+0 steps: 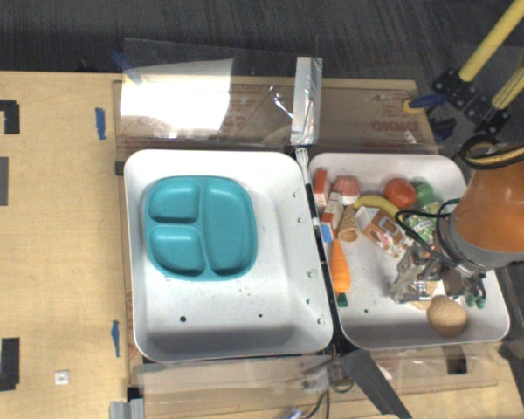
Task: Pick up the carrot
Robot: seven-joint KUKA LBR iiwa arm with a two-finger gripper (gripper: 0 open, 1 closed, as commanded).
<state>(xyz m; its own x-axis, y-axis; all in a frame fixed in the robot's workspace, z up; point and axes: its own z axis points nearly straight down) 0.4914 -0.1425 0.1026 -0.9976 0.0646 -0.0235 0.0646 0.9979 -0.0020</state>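
carrot lies lengthwise along the right bin's left wall, well left of the gripper, can't tell its state

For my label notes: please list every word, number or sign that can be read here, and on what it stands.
Cardboard behind the right bin: reddish print, too blurred to read.
Small packets in the right bin: printed labels, too small to read.
Nothing else bears legible text.

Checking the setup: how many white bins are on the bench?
2: the left bin holds a teal divided plate; the right bin holds the carrot along its left wall.
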